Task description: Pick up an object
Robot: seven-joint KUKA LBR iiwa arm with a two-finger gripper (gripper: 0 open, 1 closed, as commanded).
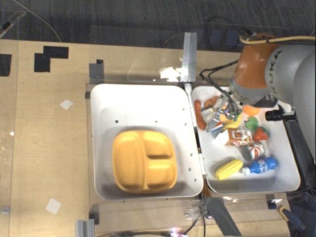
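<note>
The objects to be picked lie heaped in the right-hand shallow white bin [291, 177]. Near its front wall lies a yellow plastic ear of corn [228, 169], and just beside it a small blue bottle with a white label [260, 166]. Behind these sit a red and white crumpled packet [240, 138], a red strawberry-like toy with green leaves [258, 132], an orange round fruit [251, 110] and a reddish sausage-shaped toy [198, 113] along the bin's left wall. The arm's metal jaws [220, 113] are down among the items in the far half of this bin, above a greyish piece; whether they are spread or pinching anything I cannot tell. The grey arm with its orange band [253, 65] reaches in from the right. In the left-hand shallow white bin [123, 100] rests a yellow divided plastic tray [144, 160]. Both bins sit on the pale wooden counter [44, 147].
</note>
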